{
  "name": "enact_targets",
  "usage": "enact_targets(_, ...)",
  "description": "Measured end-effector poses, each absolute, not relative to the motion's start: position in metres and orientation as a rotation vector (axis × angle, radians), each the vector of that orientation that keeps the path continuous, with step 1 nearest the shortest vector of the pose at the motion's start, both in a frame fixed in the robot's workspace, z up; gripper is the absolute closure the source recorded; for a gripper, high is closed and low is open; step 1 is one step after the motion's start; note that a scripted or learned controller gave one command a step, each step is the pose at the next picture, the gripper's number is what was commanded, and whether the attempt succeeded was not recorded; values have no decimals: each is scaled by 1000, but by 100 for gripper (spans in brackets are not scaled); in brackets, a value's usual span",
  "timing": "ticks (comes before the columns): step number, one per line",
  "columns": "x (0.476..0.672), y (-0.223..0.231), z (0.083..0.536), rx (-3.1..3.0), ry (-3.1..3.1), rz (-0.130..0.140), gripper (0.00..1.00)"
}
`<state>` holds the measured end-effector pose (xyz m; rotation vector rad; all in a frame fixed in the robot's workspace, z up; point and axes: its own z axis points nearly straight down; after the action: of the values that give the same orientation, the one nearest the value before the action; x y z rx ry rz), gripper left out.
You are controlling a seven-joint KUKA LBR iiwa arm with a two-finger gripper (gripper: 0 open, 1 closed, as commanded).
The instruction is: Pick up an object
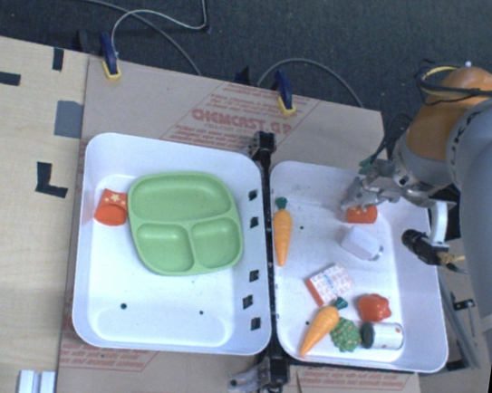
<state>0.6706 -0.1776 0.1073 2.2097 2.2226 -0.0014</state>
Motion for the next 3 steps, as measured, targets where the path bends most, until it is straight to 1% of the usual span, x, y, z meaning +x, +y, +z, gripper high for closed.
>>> enact_targets(1, 671, -178, 107, 2209, 2222, -2, 0)
enact_targets(2, 669, -135, 86, 2218, 2222, -2, 0)
enact_targets(3, 669, -135, 97, 2216, 2222, -2, 100)
